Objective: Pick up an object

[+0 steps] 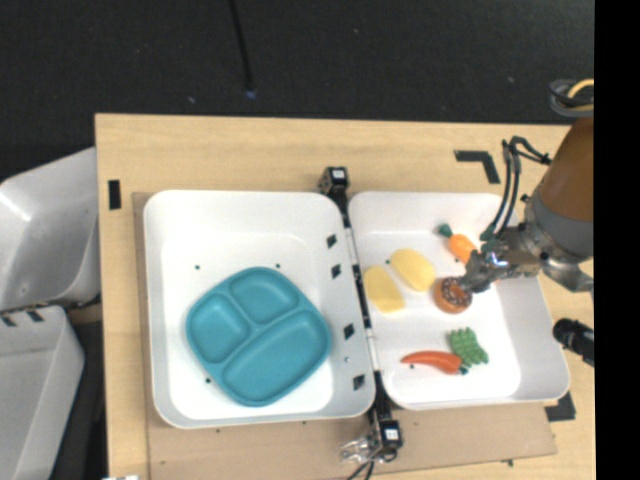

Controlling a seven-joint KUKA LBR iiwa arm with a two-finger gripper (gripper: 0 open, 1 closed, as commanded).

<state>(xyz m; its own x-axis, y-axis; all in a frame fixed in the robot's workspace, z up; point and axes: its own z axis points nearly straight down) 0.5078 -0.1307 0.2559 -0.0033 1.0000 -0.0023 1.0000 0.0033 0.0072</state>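
Observation:
The right bin holds several toy foods. Two yellow pieces lie near its middle, one further back and one closer to the divider. A small orange carrot lies at the back, a red chili at the front, and a green broccoli piece beside it. A brown round piece sits in the middle. My gripper reaches in from the right and its tip is right at the brown piece. The arm's orange band is at the right edge.
The left bin holds a blue divided plate. Black clips run along the divider between the bins. The wooden bench surrounds both bins, and a white object stands off its left side.

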